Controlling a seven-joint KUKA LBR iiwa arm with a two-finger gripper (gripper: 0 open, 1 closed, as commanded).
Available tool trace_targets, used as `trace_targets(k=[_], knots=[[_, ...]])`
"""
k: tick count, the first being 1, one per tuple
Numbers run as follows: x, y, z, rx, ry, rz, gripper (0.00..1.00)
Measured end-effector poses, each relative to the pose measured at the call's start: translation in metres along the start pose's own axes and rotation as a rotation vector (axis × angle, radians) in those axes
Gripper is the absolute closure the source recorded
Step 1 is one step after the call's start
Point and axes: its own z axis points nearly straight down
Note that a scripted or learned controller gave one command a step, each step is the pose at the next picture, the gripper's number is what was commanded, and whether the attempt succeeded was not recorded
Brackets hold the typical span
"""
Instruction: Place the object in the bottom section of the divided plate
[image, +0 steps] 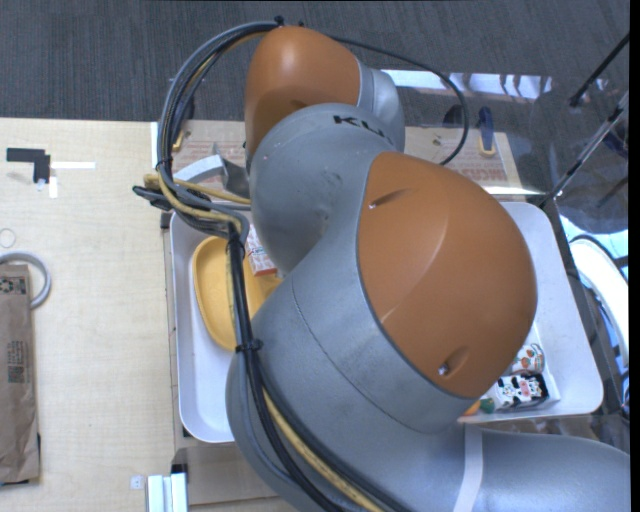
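Note:
The grey and orange arm (390, 300) looms over both bins and hides most of them. A yellow plate (212, 290) peeks out at the arm's left side, lying in the left white bin (190, 390). Only the plate's left rim and part of its floor are visible; its dividers are hidden. A small red and white packet (260, 255) lies at the plate's upper right, pressed against the arm. The arm's own bulk covers the gripper.
A small black and white printed item (520, 385) lies in the right bin (575, 330) near its lower right corner. Black and yellow cables (205, 195) run along the arm over the left bin. A brown paper bag (18, 370) lies on the bench at far left.

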Motion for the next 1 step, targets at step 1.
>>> trace_targets(k=[1], knots=[[-0.044, -0.0096, -0.1689, 0.003, 0.009, 0.006, 1.0]])
